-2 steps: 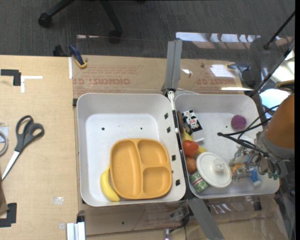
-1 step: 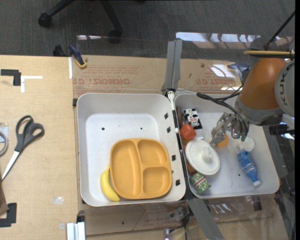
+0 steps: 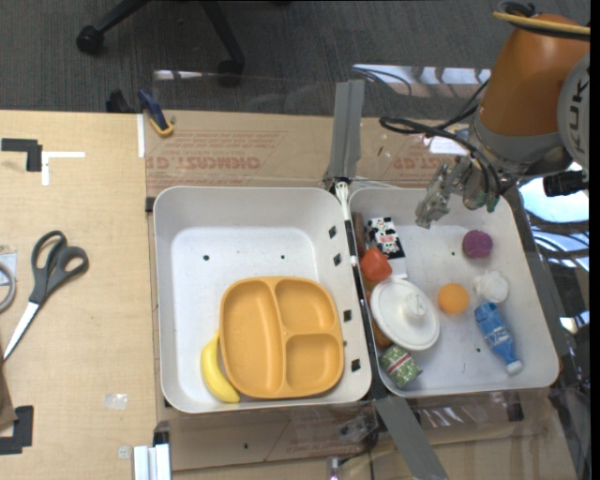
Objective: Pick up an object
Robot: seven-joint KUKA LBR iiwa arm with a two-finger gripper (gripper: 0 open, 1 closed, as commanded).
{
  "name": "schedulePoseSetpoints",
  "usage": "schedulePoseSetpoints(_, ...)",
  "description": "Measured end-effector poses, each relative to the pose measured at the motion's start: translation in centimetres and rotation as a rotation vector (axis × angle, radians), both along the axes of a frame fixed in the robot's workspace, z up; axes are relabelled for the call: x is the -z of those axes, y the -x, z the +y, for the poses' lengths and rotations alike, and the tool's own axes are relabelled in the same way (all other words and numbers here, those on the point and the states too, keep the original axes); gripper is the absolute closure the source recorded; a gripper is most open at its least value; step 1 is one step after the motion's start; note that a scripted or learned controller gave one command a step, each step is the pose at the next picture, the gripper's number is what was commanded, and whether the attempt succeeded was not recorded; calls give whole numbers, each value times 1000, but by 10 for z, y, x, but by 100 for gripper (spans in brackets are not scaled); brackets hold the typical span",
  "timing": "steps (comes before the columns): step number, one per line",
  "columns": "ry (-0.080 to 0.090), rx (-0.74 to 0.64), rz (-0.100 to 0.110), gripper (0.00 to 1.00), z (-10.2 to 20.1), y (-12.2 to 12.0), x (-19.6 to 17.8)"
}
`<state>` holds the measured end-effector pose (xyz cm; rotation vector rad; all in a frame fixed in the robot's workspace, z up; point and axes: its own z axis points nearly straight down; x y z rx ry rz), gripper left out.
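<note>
Two white bins sit side by side on a wooden bench. Over the right bin's (image 3: 539,370) far edge hangs the gripper (image 3: 433,208), jaws released, grasping nothing. A purple ball (image 3: 478,244) lies nearby toward the bin's right edge.

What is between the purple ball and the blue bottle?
In the camera view, a small white lumpy thing lies between the purple ball and the blue bottle.

Scissors (image 3: 45,272) lie on bench (image 3: 84,375) w/ black brackets (image 3: 23,155); office chair base (image 3: 155,28) on floor behind.
</note>
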<state>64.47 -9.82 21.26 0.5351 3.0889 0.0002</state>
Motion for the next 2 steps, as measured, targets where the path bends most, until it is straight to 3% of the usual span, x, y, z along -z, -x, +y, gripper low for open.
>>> schedulePoseSetpoints(1,0,0,2,0,0,0,1)
schedulePoseSetpoints(2,3,0,-1,0,-49,96,117)
